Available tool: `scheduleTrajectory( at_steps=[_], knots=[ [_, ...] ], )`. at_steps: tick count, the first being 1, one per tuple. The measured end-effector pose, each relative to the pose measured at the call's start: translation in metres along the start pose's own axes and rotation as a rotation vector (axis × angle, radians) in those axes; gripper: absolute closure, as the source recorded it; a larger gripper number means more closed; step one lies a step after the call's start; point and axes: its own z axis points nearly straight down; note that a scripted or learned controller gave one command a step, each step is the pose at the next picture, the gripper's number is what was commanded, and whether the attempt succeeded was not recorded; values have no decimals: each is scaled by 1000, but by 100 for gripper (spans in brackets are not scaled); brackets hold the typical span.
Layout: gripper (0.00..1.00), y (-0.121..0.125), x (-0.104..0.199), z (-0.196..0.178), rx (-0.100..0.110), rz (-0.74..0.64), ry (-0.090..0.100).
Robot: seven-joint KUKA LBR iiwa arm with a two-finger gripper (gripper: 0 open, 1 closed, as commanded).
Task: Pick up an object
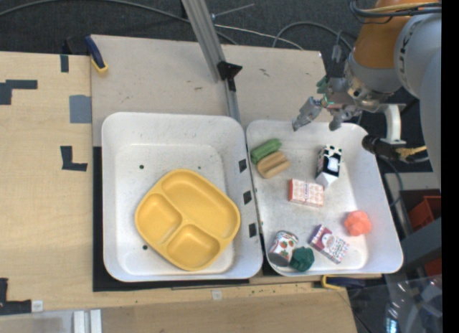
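Gripper [321, 113] spread wide, nothing held, above right bin [379, 181], carton labels unreadable

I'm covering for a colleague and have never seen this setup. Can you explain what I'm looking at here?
This is one picture from a fixed camera above a bench, looking down at a slant. The grey machine with the orange band at the right is a robot arm; its gripper hangs over the far edge of the right bin, with nothing visible between its fingers. Its job is to pick up an object. The left bin holds a yellow divided tray. The right bin holds small toy groceries: a green and tan hot dog, a black-and-white carton, a pink box, an orange lump, a purple packet, a small can and a green piece.
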Motion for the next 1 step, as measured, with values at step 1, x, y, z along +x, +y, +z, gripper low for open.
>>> scheduleTrajectory(
  at_steps=[1],
  knots=[
    [0, 0, 0, 0, 0, 0, 0]
  ],
)
